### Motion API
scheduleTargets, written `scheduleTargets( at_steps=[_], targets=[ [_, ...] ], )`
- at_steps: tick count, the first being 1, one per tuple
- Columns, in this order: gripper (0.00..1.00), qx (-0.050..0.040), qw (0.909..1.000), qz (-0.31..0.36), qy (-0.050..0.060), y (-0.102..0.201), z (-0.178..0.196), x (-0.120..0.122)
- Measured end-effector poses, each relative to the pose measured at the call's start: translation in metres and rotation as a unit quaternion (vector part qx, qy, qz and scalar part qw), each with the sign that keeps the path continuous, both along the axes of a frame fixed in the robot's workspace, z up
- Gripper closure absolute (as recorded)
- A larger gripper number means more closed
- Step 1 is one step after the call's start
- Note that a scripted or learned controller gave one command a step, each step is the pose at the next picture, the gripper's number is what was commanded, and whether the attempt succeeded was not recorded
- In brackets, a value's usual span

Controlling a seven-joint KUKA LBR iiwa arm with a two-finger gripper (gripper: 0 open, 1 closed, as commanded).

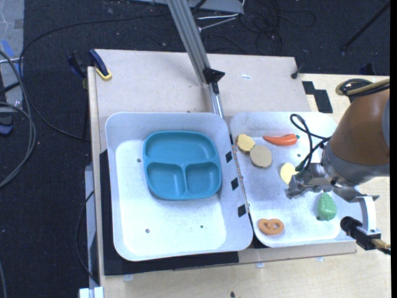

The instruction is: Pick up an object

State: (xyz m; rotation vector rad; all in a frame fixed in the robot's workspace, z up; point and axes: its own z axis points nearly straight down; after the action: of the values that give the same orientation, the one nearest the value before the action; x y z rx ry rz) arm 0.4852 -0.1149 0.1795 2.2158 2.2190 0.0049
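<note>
- Dark floor strewn with cables surrounds a pale wooden desk [161, 79] that carries two shallow white bins side by side.
- Left bin [124, 166]: a blue divided plate [183, 164] lies in its upper half, well apart from everything else.
- Right bin [273, 185]: small food pieces are scattered about, namely a red pepper [280, 139] near the far wall, a yellow piece [245, 143] just beside a tan round piece [261, 157], a pretzel [270, 226] near the front wall, a pale yellow piece [287, 172] and a green piece [326, 207].
- Arm: its grey and orange body reaches in from the right, bent low over the right bin, with the tool [298, 187] pointing down and left near the bin floor.
- Tool: it sits just beside the pale yellow piece and near the green piece; whether it is released, clenched or gripping something cannot be told from this angle.
- Likely step: closing in on the pale yellow piece, the nearest thing.
- To do it well: centre over a single piece, keep clear of the green neighbour, descend straight, close firmly, and lift only once the grip is sure.
</note>
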Motion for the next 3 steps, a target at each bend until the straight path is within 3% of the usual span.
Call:
scheduleTargets(
  at_steps=[1,3],
  targets=[
    [1.0,0.0002,1.0,0.001,0.001,0.0,0.044,0.001],
    [1.0,0.0015,1.0,0.003,0.002,0.102,0.061,0.016]
  ],
)
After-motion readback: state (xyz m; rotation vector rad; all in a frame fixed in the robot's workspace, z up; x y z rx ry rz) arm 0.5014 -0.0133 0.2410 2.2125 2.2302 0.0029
